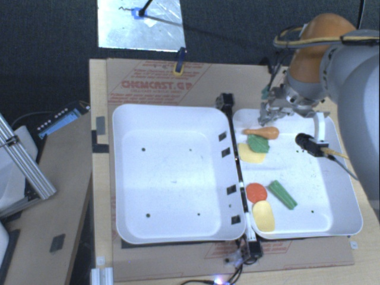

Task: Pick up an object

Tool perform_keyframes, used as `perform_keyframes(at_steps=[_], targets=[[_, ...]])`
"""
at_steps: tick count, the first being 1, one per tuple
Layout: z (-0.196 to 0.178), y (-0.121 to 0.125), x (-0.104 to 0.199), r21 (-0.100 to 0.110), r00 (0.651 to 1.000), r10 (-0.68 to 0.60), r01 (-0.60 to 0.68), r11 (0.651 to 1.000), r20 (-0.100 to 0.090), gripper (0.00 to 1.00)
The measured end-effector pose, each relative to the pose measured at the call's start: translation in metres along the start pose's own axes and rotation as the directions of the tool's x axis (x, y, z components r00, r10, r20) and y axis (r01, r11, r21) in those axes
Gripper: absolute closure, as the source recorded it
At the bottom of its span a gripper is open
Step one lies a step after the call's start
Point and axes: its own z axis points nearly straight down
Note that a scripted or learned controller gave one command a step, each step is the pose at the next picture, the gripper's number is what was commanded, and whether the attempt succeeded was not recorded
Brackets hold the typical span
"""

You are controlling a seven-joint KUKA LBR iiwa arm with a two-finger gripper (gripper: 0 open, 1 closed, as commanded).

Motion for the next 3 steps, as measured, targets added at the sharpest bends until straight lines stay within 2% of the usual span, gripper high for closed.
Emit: perform_keyframes(at_steps=[1,2,3], targets=[[0.048,0.000,-0.002,-0.003,1.000,0.000,0.000,1.000,-0.001,1.00],[-0.070,0.001,0.041,-0.007,1.000,-0.003,0.002,1.000,-0.002,1.00],[-0.176,-0.006,0.118,-0.008,1.000,-0.006,0.006,1.000,-0.005,1.00]])
